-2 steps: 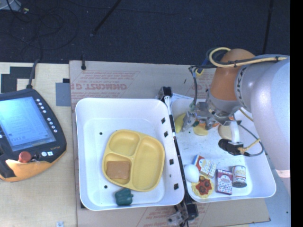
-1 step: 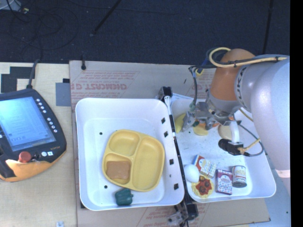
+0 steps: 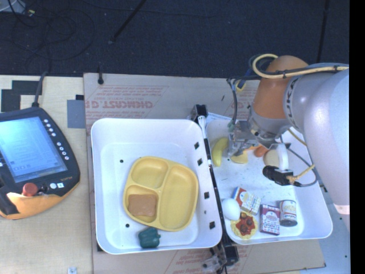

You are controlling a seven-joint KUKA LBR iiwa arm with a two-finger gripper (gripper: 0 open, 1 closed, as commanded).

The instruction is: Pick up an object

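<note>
The pincer (image 3: 238, 147) hangs low in the right bin (image 3: 325, 224); whether it is released or clenched I cannot tell. A yellow banana-like piece (image 3: 219, 151) lies just to its left (seemingly the target), a pale yellow bit (image 3: 240, 158) just below. Likely risk: crowding against the bin's wall, the curved fruit could slide aside, or both pieces get nudged and neither grasped
</note>
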